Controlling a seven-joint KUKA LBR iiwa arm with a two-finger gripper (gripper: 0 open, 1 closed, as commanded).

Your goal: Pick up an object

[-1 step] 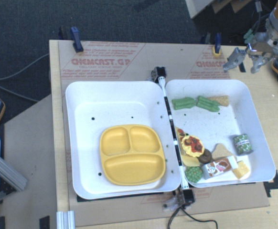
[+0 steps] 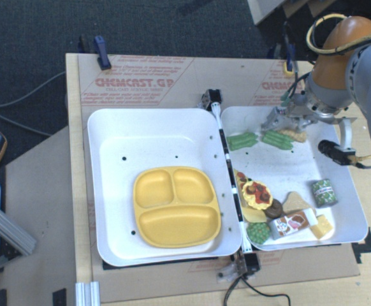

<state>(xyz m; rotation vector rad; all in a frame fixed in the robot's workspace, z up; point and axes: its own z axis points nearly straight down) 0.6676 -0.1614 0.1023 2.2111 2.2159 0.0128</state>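
Observation:
My gripper (image 2: 288, 121) hangs low over the far end of the right bin (image 2: 348, 199), directly above a green ridged vegetable piece (image 2: 276, 139) and a small tan piece (image 2: 294, 134). Nothing is visibly held in it. To the left of these lies a second green piece (image 2: 241, 141). Nearer the front of this bin are a pizza slice (image 2: 256, 194), a tan bread slice (image 2: 294, 201), a small green can (image 2: 324, 192), a red-and-white packet (image 2: 292, 223), a yellow cheese block (image 2: 324, 227) and a green pea cluster (image 2: 257, 233).
The left bin (image 2: 109, 139) holds a yellow divided plate (image 2: 176, 206). A divider rail (image 2: 227, 155) runs between the two bins. The grey arm with its orange band (image 2: 341, 50) comes in from the upper right.

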